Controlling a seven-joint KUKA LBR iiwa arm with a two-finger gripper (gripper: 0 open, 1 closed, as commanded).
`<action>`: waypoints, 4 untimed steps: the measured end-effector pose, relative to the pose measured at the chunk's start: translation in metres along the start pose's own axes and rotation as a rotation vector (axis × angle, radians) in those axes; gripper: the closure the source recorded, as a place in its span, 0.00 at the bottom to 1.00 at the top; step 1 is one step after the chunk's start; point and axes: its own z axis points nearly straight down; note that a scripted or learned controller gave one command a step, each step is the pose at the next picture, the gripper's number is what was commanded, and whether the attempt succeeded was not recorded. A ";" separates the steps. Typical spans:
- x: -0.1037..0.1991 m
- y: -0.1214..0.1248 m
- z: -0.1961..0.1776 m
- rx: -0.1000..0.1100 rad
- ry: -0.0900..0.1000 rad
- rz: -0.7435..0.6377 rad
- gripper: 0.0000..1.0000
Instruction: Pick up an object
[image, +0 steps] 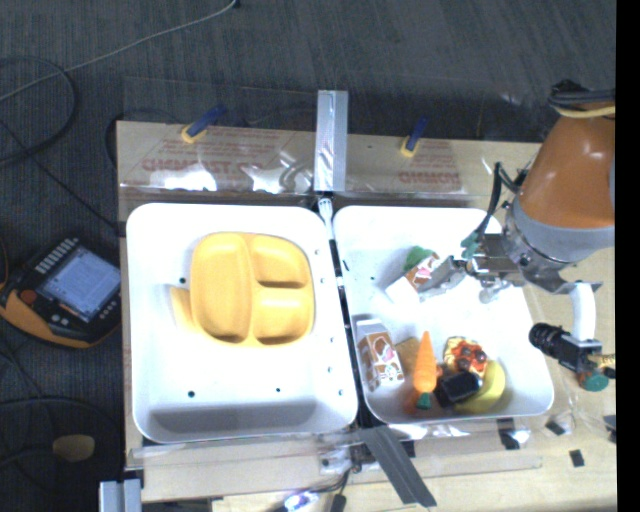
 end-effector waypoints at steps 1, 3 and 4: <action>-0.024 0.031 -0.042 -0.002 -0.001 0.076 0.00; -0.083 0.006 -0.044 -0.002 -0.001 0.007 0.00; -0.005 0.059 0.065 -0.001 0.000 -0.129 0.00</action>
